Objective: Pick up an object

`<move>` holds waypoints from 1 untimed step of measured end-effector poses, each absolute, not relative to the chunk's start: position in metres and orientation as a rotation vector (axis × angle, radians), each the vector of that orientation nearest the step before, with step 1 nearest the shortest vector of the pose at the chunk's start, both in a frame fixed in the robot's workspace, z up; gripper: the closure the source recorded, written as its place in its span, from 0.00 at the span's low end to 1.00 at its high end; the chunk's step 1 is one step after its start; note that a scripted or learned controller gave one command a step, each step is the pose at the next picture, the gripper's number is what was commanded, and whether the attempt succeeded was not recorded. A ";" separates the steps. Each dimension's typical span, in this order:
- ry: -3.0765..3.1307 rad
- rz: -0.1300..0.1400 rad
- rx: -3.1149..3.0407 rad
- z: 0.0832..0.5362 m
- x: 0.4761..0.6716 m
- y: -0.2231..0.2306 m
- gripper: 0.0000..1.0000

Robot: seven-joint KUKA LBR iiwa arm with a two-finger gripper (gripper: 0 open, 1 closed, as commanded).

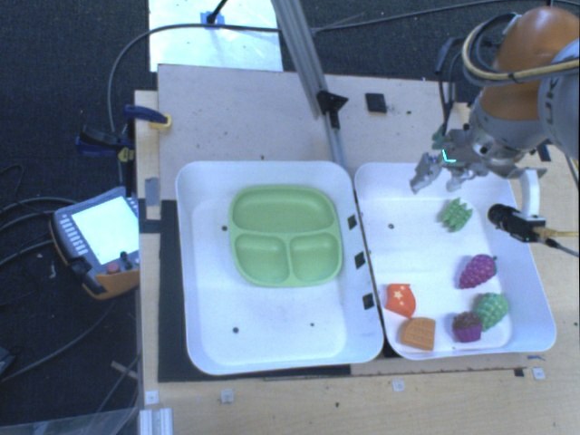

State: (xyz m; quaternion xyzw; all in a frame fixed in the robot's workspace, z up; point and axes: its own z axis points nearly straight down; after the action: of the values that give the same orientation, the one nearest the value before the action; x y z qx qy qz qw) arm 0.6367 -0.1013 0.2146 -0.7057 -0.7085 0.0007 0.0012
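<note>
The arm is reaching in from the upper right of the frame. Its pincer (438, 177) is hanging over the top part of the right bin (399, 243). Two grey fingers are showing, spread a little apart, and nothing is sitting between them. So the pincer is released and is holding no toy.

The closest toy is the small green one (455, 214). It is lying just below the pincer and a bit to the right in the frame, near but not touching. It looks a little longer from upper right to lower left, though it is too small to be sure. That is most likely the toy to go for, so the pincer is probably needing to slide down and right, then drop over it.

The other toys are lying further down the same bin, well apart from the pincer. The purple grapes (478, 270) are sitting near the right side. The green grapes (490, 310) and a small purple toy (467, 327) are resting just beside each other near the lower right corner. A red toy (400, 299) and an orange toy (418, 333) are lying at the lower left of that bin.

The left bin (208, 315) is holding a green plate (285, 236) with three parts.
</note>
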 end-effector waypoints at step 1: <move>-2.227 -0.002 -2.217 0.217 0.638 -0.101 0.00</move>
State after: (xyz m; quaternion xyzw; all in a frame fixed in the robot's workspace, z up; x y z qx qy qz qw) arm 0.6379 -0.1014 0.2167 -0.7055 -0.7087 -0.0007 -0.0006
